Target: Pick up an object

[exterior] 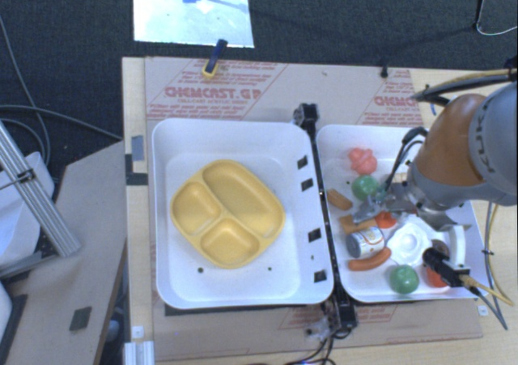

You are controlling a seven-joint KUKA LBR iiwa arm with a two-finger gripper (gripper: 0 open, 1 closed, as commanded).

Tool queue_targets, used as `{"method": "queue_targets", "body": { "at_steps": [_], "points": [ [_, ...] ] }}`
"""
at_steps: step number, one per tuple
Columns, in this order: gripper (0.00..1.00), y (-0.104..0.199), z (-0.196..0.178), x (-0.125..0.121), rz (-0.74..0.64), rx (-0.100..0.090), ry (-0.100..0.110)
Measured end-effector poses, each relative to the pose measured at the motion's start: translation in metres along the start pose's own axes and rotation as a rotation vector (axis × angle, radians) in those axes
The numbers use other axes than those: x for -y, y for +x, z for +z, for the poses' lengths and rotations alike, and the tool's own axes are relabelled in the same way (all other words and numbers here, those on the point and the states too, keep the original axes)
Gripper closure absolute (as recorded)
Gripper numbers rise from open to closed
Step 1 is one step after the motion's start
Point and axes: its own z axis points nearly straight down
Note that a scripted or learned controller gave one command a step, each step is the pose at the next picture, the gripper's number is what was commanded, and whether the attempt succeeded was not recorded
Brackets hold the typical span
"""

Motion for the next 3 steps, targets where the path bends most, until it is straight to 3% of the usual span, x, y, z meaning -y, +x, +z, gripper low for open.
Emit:
{"method": "queue_targets", "body": {
  "at_steps": [1,2,3],
  "points": [
    [1.00,0.000,-0.011,-0.001,0.000,0.000,-0.002],
    [0.00,0.000,-0.010,-0.001,0.000,0.000,-0.001],
    [0.00,0.022,0.015,-0.037,-0.005,0.004,0.004]
  ]
}}
